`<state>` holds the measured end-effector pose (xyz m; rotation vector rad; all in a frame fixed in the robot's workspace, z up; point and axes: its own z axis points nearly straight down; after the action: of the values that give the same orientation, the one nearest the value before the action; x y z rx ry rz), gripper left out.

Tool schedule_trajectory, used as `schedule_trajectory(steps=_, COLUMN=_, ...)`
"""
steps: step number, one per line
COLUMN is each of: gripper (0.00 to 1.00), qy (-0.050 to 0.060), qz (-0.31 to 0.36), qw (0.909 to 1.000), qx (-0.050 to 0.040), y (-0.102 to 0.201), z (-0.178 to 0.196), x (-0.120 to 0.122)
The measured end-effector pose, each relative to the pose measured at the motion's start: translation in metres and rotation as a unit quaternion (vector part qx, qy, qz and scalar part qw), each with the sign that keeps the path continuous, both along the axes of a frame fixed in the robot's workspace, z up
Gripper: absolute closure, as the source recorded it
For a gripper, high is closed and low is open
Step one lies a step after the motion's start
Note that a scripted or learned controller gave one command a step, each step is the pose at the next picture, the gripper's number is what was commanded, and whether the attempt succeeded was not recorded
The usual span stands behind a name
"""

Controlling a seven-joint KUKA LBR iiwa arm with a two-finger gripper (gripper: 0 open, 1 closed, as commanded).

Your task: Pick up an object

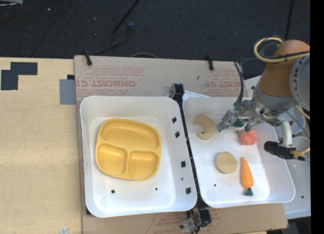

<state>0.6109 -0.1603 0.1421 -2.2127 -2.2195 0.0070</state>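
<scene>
Dark floor with loose cables fills the top of the frame, and below it a pale wooden bench (35, 152) carries a cardboard sheet (126, 78) under two shallow white bins. Largest of what sits on it is the left bin (91, 197), holding a yellow divided plate (128, 148) near its middle; the right bin (276, 190) beside it holds the small toy foods. At the right edge the grey arm (283, 83), with its orange band, reaches over the right bin's upper part, and its claw (237, 120) hangs low just left of a small pink-red toy (248, 138), which looks like a strawberry or similar fruit, though too small to name surely. Whether the claw is spread or pressed together cannot be told from this angle; nothing is seen between its tips. Further left lies a tan curved piece (205, 126), like a croissant or cashew; lower centre is a flat tan disc (227, 162), like a cookie, and just right of it an orange toy carrot (246, 173) with a green tip. The pink-red toy is nearest and looks light, stiff and rather smooth, so it may slip; a hold across its widest middle seems best. The carrot would suit a pinch across its thick upper half.
</scene>
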Motion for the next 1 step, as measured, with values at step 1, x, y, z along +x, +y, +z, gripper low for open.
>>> schedule_trajectory(steps=1, gripper=1.0, qy=-0.002, qz=0.0, qw=1.0, qx=-0.0008, y=-0.0011, z=0.0141, x=0.0011)
